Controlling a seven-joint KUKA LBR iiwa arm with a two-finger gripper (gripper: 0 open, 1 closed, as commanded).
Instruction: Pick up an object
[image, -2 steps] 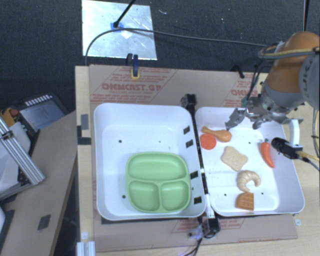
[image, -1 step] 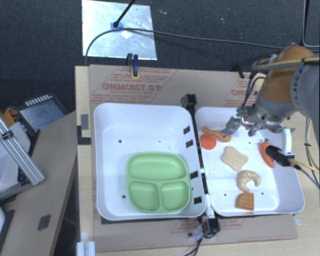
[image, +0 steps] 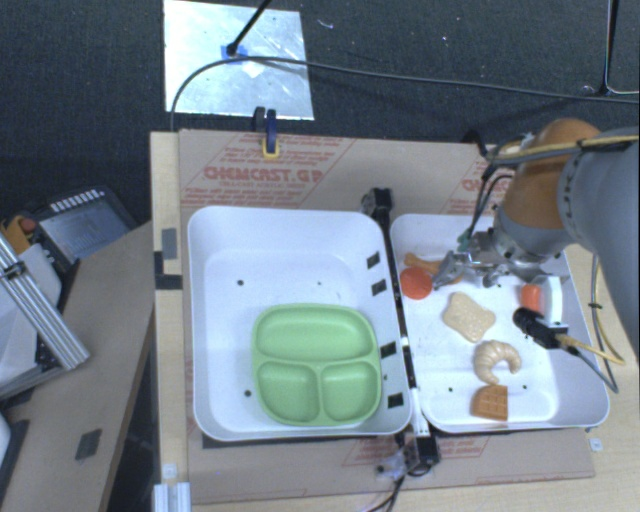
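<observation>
gripper (image: 453, 270) low over the right bin (image: 585, 405), at its back-left part; open or clenched: cannot tell from this angle; nothing visibly held; candidate objects all in the right bin: red-orange round piece (image: 415, 285) just beside the gripper tip, toward the divider; pale cracker (image: 468, 317) near it, toward the front; croissant (image: 497, 357) further front; brown wedge (image: 490, 403) at the front wall; small orange-red piece (image: 531, 296) under the wrist side; left bin (image: 215, 235) holds a green divided plate (image: 316, 362), upright.
</observation>
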